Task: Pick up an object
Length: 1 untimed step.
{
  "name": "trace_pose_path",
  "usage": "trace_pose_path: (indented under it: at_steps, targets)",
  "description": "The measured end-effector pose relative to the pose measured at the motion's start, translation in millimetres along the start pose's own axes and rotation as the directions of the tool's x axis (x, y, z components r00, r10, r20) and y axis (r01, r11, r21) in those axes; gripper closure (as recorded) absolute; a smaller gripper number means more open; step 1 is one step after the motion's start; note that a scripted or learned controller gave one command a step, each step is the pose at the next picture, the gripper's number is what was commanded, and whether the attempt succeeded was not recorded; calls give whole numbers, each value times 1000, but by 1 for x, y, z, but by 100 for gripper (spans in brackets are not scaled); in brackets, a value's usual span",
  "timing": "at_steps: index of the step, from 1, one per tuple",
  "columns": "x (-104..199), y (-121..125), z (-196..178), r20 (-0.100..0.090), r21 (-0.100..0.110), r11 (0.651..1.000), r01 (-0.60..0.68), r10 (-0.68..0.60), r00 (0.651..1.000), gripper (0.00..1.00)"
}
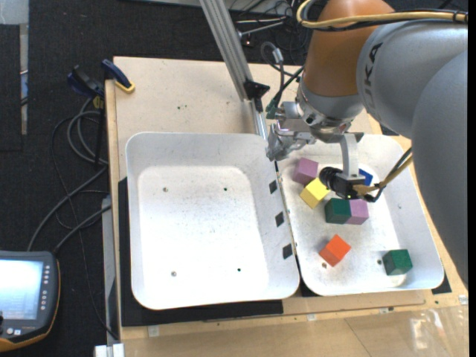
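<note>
Hanging tool (278, 149) over left rim, right bin (366, 275) (purple cube (305, 170) nearby).

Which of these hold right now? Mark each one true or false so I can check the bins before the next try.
1. The orange block lies in the right bin. True.
2. The yellow block sits on top of the orange block. False: they lie apart, and the yellow block is beside a purple block.
3. Two green blocks lie in the right bin. True.
4. The gripper hovers over the orange block. False: it is at the right bin's upper left edge, near the purple block.
</note>
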<state>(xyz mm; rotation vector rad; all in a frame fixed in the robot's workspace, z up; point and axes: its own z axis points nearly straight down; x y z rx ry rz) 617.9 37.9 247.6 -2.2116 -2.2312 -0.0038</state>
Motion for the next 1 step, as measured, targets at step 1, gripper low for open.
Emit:
trace_pose_path:
  at_steps: [1]
  targets:
    - [43,26,17,1,1,1000,-3,3,1000,100]
